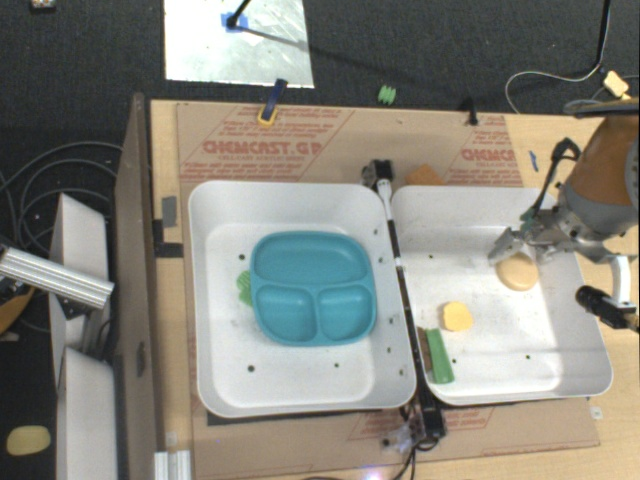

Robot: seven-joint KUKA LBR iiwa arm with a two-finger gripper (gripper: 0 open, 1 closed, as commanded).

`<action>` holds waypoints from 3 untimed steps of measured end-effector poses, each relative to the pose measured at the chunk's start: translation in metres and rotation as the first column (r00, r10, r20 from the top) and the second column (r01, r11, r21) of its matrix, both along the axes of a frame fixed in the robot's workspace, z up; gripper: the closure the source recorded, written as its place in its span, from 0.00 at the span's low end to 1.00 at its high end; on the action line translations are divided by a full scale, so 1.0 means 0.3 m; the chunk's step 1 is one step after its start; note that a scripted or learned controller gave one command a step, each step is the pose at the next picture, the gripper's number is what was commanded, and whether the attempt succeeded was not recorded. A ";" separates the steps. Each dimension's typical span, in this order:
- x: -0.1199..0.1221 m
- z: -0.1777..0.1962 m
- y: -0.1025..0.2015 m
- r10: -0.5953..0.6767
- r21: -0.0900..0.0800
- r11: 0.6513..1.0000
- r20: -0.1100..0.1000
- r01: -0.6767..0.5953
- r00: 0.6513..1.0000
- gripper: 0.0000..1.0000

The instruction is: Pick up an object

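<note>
In the right bin (560,368), a round tan object (519,273) lies at the upper middle. My gripper (523,250) hangs right over its top edge, reaching in from the right and either touching it or just above it. A small yellow piece (457,317) lies lower left of it. A green bar (438,355) rests along the bin's left wall, near the front.
The left bin (225,368) holds a teal divided plate (311,286) with a green item (244,287) poking out from under its left edge. The grey and orange arm (605,183) covers the right bin's far right corner. A black part (604,305) juts over the right rim.
</note>
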State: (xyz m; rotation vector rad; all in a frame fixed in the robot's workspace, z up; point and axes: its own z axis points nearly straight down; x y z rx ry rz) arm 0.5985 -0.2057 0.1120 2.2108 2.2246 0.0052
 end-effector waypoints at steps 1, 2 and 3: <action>-0.025 0.007 -0.002 -0.004 0.000 1.000 -0.004 0.004 1.000 0.00; -0.024 -0.053 -0.002 -0.003 0.000 1.000 -0.004 0.003 1.000 0.00; -0.018 -0.009 -0.003 -0.001 -0.002 1.000 0.002 0.001 1.000 1.00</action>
